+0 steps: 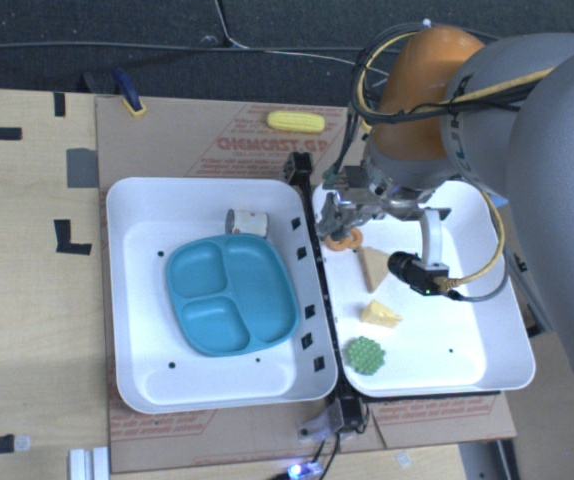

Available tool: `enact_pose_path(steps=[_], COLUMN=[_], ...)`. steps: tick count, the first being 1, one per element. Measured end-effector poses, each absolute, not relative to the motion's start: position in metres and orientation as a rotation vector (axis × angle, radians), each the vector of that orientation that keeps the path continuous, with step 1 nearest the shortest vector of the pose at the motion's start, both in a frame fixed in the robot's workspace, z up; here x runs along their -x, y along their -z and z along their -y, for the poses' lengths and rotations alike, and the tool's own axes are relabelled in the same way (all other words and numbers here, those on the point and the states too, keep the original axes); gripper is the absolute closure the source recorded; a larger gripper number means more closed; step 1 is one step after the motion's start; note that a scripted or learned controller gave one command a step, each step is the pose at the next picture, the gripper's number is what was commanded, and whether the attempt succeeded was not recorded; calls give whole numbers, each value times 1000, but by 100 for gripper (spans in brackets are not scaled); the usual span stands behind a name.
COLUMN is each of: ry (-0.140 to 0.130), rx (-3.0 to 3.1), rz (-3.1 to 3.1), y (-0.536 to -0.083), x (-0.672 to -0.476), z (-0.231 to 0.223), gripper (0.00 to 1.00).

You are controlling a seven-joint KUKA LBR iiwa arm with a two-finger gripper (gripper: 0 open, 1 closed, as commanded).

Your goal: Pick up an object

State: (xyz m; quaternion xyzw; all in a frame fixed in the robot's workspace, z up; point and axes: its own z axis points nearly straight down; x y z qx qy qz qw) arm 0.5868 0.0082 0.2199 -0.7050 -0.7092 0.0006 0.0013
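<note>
My gripper [345, 218] hangs low over the far left corner of the right bin [487, 353], right above a small orange ring-shaped object [344, 239]. Nothing shows between its fingers. A tan wedge [371, 267] lies just right of the ring. Nearer the front lie a pale yellow cheese-like chunk [380, 315] and a green bumpy ball [365, 354]. The grey arm with its orange band fills the upper right and hides the far part of the right bin.
The left bin [132, 268] holds a blue divided plate [232, 294] and a small grey-white object [247, 221] at its far wall. A yellow banana-like piece [295, 121] lies on the cardboard behind the bins. A black cable [422, 273] loops over the right bin.
</note>
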Motion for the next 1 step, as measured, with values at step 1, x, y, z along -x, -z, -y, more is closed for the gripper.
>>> enact_pose_path(steps=[1], ry=[-3], rx=[2215], rz=[2226], y=[-211], x=[-589], z=[-60], gripper=[100])
